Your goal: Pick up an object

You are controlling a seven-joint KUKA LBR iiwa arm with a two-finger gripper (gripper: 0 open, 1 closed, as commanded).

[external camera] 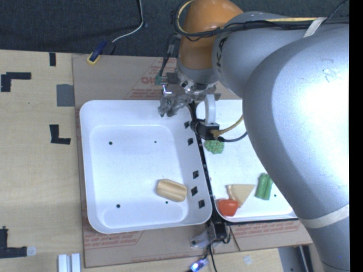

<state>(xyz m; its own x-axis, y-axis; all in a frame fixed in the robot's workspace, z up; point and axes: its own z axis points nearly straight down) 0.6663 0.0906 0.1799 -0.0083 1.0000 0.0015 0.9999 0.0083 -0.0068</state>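
My gripper (172, 102) hangs over the far right corner of the left bin (96, 152), close to the wall between the two bins. A tan bread roll (171, 190) lies near the front right of the left bin, well below the gripper. In the right bin (249, 157) a small green leafy piece (214, 147) sits just right of the divider. A yellow wedge (241, 192), a red tomato-like piece (227, 207) and a green stick (264, 186) lie near its front. The arm hides much of the right bin.
Both bins rest on a cardboard sheet (113, 78) on the wooden bench. Black clips (195, 177) run along the shared bin wall. A cable (130, 16) with a blue and yellow plug trails across the dark backdrop at the back.
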